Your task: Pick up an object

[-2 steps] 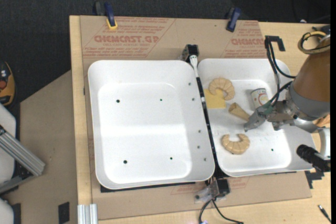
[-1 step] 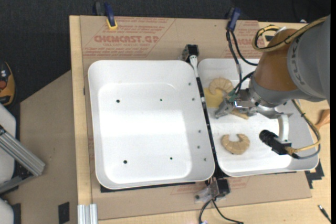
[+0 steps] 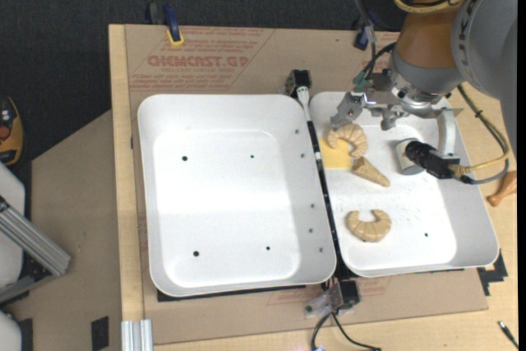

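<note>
Sitting on a brown board (image 3: 205, 53) with red print, two white bins lie side by side so that things can be moved from one to the other. At left, the left bin (image 3: 156, 201) is a smooth, glossy tray with rounded corners and a few small dark holes in its floor. Across the shared wall, the right bin (image 3: 460, 226) holds the task's things, grouped in its far left part. A yellow block (image 3: 333, 156), flat and soft-edged, lies beside the dividing wall. Touching it on the far side is a curved tan croissant (image 3: 353, 137), seemingly a plastic toy. Just right and nearer lies a tan cone (image 3: 371, 173), pointing right. Nearer still, apart from the rest, rests a second croissant (image 3: 369, 225), ridged and crescent-shaped. Above the far croissant hangs the gripper (image 3: 362, 107), likely lined up for a grab; how its jaws stand cannot be told. A dark cylinder (image 3: 411, 154) on the wrist points into the bin.
</note>
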